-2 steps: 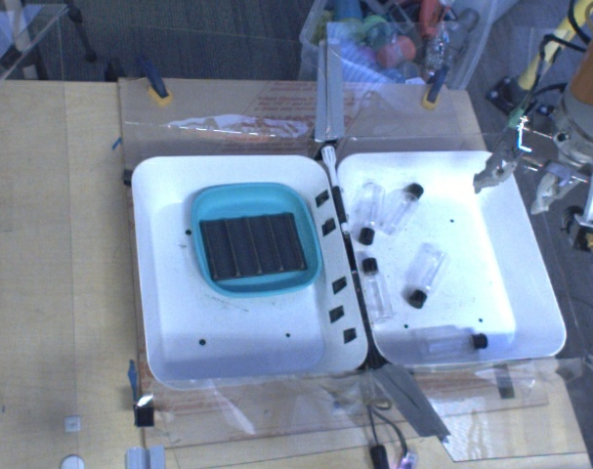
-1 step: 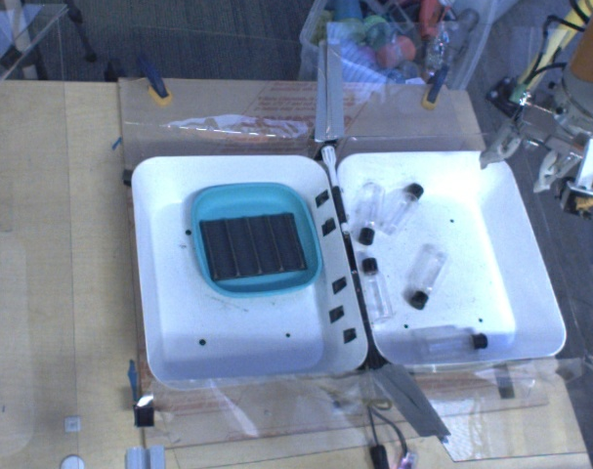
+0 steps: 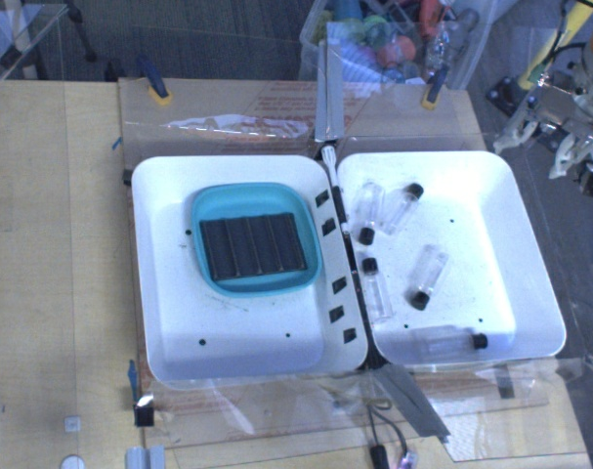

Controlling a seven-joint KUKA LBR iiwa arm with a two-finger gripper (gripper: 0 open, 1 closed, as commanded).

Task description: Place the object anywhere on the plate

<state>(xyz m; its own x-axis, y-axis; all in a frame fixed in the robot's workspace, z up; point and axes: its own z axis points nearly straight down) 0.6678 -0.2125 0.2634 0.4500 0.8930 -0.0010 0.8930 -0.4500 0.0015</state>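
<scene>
A teal plate [image 3: 206,206] lies in the left bin [image 3: 159,291] and carries a black ribbed pad [image 3: 252,245]. Several clear vials with black caps lie scattered in the right bin [image 3: 511,262]: one [image 3: 403,206] near the back, one [image 3: 428,274] in the middle, one [image 3: 454,340] against the front wall, and others beside the divider [image 3: 372,291]. My gripper [image 3: 548,130] appears as a pale blurred shape beyond the right bin's far right corner, well away from the vials and the plate.
A divider with black tabs [image 3: 337,262] separates the bins. A clear tub of colourful toys [image 3: 403,13] stands behind them. Wooden bench top [image 3: 52,262] spreads to the left. Cables [image 3: 384,438] trail at the front.
</scene>
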